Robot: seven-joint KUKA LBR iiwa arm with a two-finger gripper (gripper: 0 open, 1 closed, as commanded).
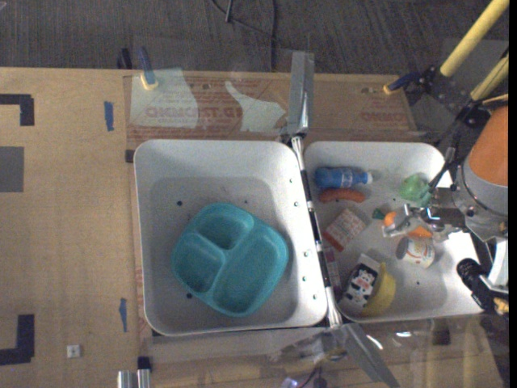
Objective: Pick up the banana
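**Banana at the lower edge of the right bin, half under a cow-print carton**

The banana (383,292) lies in the lower middle of the right bin (436,153), curved and yellow, near the bin's front wall; a small black-and-white cow-print carton (363,282) rests just to its left and appears to overlap it, covering part of its length. Above and to the right of the banana sits a white cup-like item with orange markings (418,251); a small orange piece (391,217) lies beside the metallic gripper (412,219), which hangs over the middle right of this bin, well apart from the banana; whether its fingers are spread or pressed together cannot be told from this view. The grey arm with its orange band (494,153) enters at the frame's right edge.

Further up in the right bin lie a blue bottle (342,176) near the top left corner, a red sausage-shaped item (342,195) just below it, a green object (414,188) toward the upper right, and a red-and-white packet (345,228) near the left wall.

The left bin (161,168) holds a teal divided tray (230,259), set at an angle in its lower middle; a metal divider (300,95) stands between the two bins at the top.
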